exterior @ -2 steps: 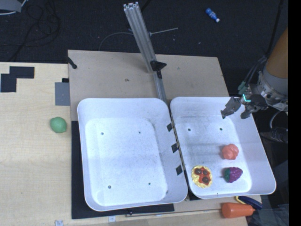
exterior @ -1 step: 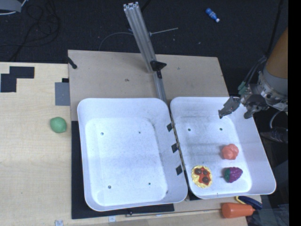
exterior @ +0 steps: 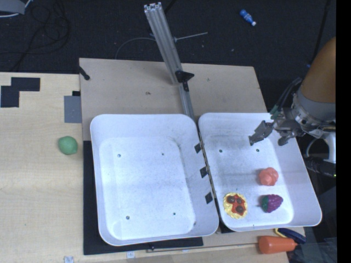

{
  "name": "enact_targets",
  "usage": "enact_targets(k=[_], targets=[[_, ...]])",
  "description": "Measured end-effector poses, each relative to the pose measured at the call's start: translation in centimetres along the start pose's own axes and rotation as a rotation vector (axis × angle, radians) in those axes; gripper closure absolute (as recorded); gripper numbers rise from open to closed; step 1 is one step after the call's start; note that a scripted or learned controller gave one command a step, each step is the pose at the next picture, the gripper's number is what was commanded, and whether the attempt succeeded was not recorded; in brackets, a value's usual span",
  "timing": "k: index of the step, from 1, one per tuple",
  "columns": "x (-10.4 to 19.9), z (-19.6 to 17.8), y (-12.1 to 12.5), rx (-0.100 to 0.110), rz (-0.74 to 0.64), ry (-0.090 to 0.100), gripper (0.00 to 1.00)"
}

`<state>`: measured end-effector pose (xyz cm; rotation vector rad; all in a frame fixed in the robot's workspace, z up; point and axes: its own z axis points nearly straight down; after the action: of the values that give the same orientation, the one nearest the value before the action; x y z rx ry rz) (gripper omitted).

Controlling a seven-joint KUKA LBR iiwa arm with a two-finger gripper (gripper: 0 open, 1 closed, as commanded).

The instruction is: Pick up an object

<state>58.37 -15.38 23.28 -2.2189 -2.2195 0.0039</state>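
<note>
my pincer [exterior: 272,132] open, holding nothing, over right bin's [exterior: 230,126] far right rim; bare floor left, orange lump [exterior: 268,176] toward the near rim.

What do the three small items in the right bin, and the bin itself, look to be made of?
Red-orange lump, purple bunch and yellow disc with red spots: probably moulded plastic or rubber toy food, judging by the saturated flat colours and soft rounded shapes. Right bin: likely thin formed plastic, matte white, with rounded corners and a scuffed, speckled floor.
</note>
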Motion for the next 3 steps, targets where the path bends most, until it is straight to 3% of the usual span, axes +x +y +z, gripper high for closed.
enact_targets(k=[2, 3], targets=[[-0.7, 12.2, 0.7, 0.001, 0.000, 0.000, 0.00], [-0.9, 10.9, 0.8, -0.003, 0.002, 0.000, 1.00]])
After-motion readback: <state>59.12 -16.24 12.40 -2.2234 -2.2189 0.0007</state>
